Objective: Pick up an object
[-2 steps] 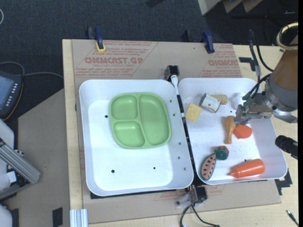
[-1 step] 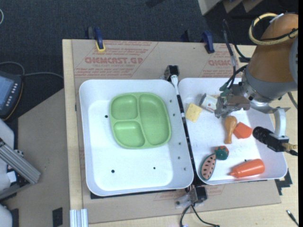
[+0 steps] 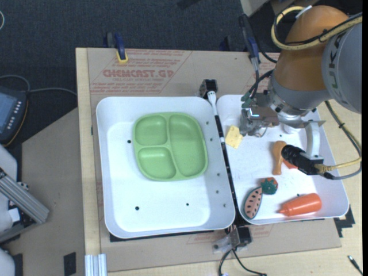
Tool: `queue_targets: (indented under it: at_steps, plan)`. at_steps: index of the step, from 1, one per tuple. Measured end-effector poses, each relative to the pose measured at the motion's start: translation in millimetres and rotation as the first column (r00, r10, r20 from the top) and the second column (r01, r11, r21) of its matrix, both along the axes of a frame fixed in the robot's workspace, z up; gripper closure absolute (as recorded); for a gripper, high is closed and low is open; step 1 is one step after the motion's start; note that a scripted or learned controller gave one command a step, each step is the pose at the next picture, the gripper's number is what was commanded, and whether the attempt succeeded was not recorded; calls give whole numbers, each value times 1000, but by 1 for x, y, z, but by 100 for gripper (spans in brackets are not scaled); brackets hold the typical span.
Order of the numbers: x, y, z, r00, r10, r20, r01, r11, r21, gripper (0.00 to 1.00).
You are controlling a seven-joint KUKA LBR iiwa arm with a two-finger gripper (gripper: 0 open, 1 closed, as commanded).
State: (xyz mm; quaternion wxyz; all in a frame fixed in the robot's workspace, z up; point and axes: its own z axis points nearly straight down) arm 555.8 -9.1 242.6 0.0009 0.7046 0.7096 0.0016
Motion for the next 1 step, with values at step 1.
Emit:
queue_targets:
  at_steps: [1]
  plan:
    - [7,46,-26,1000,-2,-8,2,1000,1,100]
